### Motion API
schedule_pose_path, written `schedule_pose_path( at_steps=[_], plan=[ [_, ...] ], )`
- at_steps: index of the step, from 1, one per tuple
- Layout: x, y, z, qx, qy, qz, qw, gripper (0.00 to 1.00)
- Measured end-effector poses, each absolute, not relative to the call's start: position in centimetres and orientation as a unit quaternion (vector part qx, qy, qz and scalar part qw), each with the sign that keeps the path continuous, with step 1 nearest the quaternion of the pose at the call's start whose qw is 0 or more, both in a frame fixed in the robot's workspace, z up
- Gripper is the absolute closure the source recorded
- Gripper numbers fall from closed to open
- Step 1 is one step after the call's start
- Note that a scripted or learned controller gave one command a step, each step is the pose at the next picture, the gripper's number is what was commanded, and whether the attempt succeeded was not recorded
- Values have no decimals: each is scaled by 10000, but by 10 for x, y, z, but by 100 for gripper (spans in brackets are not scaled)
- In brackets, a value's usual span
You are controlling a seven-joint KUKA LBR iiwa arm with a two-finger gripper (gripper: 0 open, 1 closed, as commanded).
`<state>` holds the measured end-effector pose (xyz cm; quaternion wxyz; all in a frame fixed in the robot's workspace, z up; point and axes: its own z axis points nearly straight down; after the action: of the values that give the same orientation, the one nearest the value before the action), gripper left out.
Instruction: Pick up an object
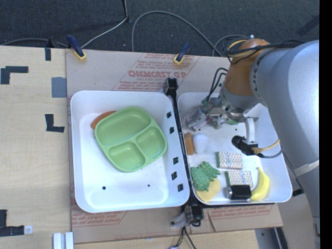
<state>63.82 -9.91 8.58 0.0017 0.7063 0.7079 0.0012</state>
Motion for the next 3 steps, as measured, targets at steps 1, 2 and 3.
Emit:
schedule_pose_path(
  at_steps=[1, 2, 3],
  plan=[
    [660, -108, 81, 7094, 7045, -120, -194, 0],
    [661, -112, 81, 7088, 7051, -112, -177, 0],
    [664, -111, 83, 7084, 7057, -75, -87, 0]
  ],
)
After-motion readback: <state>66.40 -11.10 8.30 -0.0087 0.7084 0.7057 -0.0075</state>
